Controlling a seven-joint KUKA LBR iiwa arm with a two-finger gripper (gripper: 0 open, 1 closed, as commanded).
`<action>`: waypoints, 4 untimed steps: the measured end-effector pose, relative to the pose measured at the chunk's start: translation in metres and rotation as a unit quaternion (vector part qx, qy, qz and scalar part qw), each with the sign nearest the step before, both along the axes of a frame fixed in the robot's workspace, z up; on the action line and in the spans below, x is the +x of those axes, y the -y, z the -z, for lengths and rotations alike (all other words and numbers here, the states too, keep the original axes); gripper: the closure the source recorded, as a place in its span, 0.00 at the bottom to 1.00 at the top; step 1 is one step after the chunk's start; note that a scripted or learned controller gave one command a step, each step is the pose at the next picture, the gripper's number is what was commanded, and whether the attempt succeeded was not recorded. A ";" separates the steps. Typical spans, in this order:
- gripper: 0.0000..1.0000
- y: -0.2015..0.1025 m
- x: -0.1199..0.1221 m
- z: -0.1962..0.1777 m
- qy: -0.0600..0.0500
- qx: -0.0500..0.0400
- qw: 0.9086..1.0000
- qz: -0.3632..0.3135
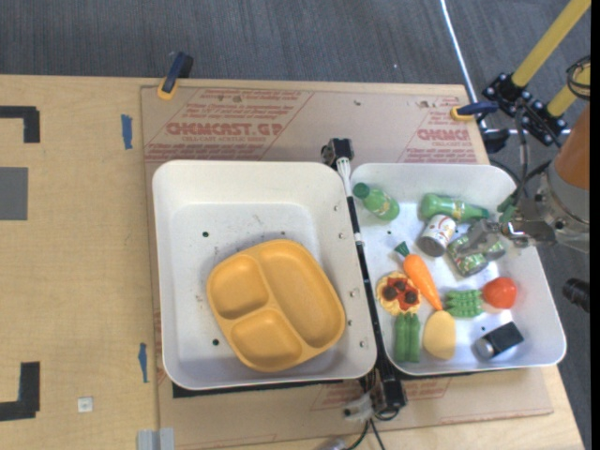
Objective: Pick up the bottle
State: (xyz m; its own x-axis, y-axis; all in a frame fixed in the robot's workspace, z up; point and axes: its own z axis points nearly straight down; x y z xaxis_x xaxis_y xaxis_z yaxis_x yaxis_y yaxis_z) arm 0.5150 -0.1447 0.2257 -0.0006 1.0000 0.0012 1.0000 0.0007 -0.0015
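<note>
- The green bottle (452, 206) is lying on its side in the right bin (548, 293), its long way going left to right.
- The pincer (487, 240) is hanging just below it, a bit to its right; I cannot tell its grip.

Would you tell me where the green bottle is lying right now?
In the camera view, the green bottle lies in the right bin, near its far edge, just above the can and left of the gripper.

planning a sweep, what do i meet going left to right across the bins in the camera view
yellow divided plate → small green bottle → carrot → tomato → gripper at the right bin's right side
</note>
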 end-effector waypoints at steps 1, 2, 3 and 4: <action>1.00 0.000 0.001 -0.010 0.001 0.000 1.000 0.000; 0.00 0.000 0.001 -0.010 0.001 0.000 1.000 0.000; 1.00 0.000 0.002 -0.020 0.002 -0.001 1.000 -0.001; 1.00 0.070 0.037 -0.159 0.003 -0.002 0.998 -0.069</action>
State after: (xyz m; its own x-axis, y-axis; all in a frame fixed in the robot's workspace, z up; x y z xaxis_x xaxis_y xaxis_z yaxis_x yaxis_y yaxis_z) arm 0.5517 -0.2146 0.3842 -0.1389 0.9903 -0.0035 0.9903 0.1389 0.0035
